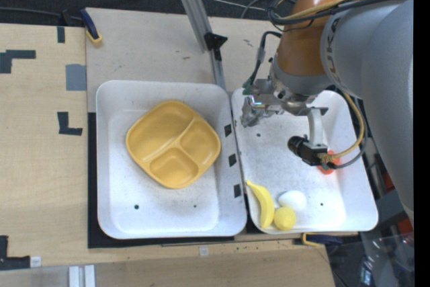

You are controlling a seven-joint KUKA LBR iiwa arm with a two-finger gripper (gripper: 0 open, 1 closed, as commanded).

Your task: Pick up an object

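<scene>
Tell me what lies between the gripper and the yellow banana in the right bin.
In the camera view, only bare speckled bin floor separates the gripper from the yellow banana.

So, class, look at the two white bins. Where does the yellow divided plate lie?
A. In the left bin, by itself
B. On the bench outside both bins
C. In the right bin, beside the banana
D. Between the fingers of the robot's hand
A: the yellow divided plate lies flat in the left bin, while the banana lies in the right bin.
</scene>
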